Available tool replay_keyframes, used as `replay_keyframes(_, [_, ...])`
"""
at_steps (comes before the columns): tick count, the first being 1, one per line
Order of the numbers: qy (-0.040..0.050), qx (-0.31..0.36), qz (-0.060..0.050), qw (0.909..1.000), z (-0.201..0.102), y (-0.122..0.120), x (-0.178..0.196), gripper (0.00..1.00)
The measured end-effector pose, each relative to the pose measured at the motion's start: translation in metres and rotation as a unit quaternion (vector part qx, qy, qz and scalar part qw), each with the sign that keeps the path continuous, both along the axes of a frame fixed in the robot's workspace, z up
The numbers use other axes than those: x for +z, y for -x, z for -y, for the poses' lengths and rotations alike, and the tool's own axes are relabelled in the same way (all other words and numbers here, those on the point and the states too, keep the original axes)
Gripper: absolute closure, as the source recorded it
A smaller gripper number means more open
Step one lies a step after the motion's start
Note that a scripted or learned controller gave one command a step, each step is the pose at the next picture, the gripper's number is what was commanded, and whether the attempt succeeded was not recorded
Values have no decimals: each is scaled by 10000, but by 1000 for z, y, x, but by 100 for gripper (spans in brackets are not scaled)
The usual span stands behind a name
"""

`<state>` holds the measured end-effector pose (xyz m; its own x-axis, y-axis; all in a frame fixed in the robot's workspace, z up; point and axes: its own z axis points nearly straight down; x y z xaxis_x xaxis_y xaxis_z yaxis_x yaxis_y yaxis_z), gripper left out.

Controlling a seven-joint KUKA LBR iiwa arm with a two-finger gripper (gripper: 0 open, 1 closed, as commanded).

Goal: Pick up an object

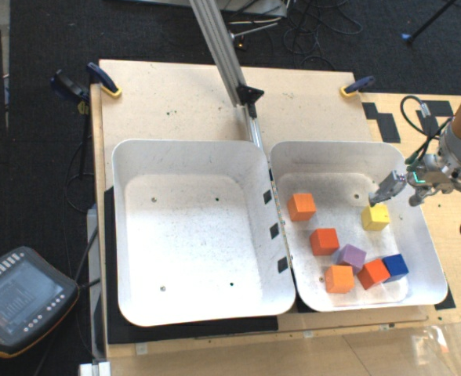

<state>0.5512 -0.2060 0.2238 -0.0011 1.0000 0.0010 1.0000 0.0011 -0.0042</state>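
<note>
The right bin holds several small blocks. A yellow block lies near its right wall, and my gripper hangs just above and beyond it, reaching in over the bin's right rim. Nothing shows as held. An orange block sits at the bin's left. A red-orange block lies below it. Toward the front are a purple block, an orange block, a red block and a blue block, packed close together.
The left bin stands beside the right one, sharing a raised middle rim. A metal pole slants up from the bench behind the bins. Clamps grip the bench's back corners. A teach pendant lies at the lower left.
</note>
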Motion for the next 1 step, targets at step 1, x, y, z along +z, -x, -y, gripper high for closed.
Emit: replay_keyframes(1, [7, 5, 22, 10000, 0, -1, 3, 0])
